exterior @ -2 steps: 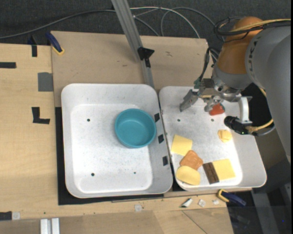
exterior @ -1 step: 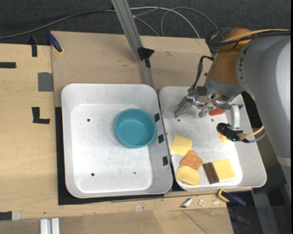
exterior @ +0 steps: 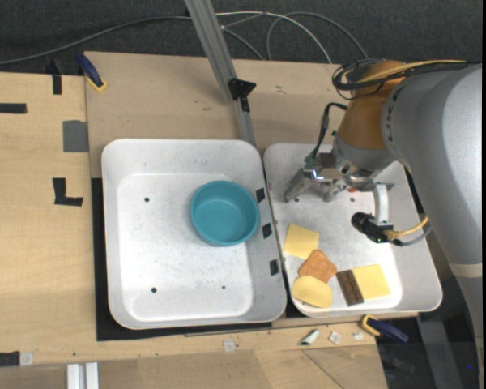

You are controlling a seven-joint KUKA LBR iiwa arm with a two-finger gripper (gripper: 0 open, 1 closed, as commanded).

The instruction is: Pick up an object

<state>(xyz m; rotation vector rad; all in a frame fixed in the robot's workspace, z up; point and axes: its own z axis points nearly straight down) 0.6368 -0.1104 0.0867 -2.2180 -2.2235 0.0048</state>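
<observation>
Two shallow white bins sit side by side on a wooden bench as a grey KUKA arm [exterior: 437, 136], its orange band [exterior: 368, 124] showing above the wrist, reaches in from the right and hangs its gripper [exterior: 308, 186] over the upper half of the right bin [exterior: 413, 298]. From this slanted overhead view it cannot be told how far the claw is spread, and nothing can be seen caught in it. The likely targets lie clustered near that bin's front edge, well clear of the claw: a pale yellow square block [exterior: 301, 241], an orange-brown lump [exterior: 317, 264] touching a rounded yellow piece [exterior: 312, 292], and a dark brown bar [exterior: 348, 286] lying against a second yellow block [exterior: 371, 280]. The grouping leaves bare floor beneath the gripper, so a descent at this spot would probably close on nothing; the arm would need to travel toward the front of the bin first. A teal bowl [exterior: 223, 212] stands upright, alone, in the left bin [exterior: 130, 298]. No brand, label or legible writing can be made out on any object, bin or the arm.
</observation>
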